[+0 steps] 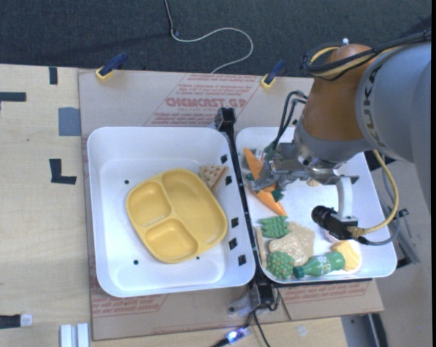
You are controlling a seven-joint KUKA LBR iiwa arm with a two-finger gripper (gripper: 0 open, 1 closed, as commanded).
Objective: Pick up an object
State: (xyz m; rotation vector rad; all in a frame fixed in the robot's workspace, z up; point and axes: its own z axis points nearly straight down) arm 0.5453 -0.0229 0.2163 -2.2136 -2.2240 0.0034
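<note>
Tray (pixel 176 214), yellow with 3 compartments, lies in the left bin (pixel 102 194), a waffle-patterned wedge (pixel 212 173) at its upper right corner. Over in the right bin (pixel 377 266), the claw (pixel 275 178) is down on an orange carrot (pixel 268 197); open or closed, can't tell. Green toy foods (pixel 275 227) below.

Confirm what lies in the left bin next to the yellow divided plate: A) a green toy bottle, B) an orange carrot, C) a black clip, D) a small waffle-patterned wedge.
D: a small waffle-patterned wedge sits at the upper right edge of the yellow divided plate in the left bin; the carrot and green bottle lie in the right bin.
</note>
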